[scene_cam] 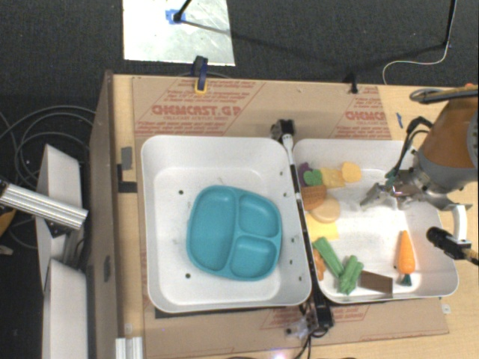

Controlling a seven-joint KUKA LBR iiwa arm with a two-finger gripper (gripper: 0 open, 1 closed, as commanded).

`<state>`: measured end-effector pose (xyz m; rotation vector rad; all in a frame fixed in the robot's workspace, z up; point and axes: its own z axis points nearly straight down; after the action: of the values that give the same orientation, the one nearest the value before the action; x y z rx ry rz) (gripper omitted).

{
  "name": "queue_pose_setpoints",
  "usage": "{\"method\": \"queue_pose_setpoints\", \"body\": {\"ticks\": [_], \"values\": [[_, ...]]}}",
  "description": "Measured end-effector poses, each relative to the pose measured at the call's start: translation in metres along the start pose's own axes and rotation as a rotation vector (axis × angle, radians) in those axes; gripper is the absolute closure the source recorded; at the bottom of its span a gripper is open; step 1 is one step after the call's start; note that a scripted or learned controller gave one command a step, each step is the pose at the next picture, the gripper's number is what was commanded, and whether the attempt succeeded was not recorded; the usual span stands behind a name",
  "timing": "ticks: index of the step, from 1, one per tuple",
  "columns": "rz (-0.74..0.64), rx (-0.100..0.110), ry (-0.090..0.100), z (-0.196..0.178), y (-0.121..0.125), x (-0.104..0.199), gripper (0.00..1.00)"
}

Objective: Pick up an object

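My gripper [383, 201] hangs over the middle of the right bin [441, 279], open, with bare white floor between its fingers. An orange toy carrot [405, 252] lies to its lower right. Left of it sit a tan round piece [325, 211], a brown piece [313, 196], a yellow piece [351, 173], a green-yellow piece [332, 176] and a purple piece [306, 176]. Toward the bin's front lie green pieces [338, 263], an orange strip [319, 263] and a brown block [375, 281].
The left bin [161, 170] holds a blue divided plate [233, 232]. The grey-and-orange arm [449, 148] comes in from the right over the bin's far right corner. A black clamp [284, 132] sits where the two bins meet at the back.
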<state>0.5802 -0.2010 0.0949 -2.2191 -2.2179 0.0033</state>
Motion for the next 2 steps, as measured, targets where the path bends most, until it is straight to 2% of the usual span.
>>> {"method": "queue_pose_setpoints", "body": {"ticks": [1, 2], "values": [[-0.01, -0.018, -0.005, -0.034, 0.093, 0.015, 0.0], [0.001, 0.0, -0.001, -0.003, 0.027, 0.003, 0.0]]}}
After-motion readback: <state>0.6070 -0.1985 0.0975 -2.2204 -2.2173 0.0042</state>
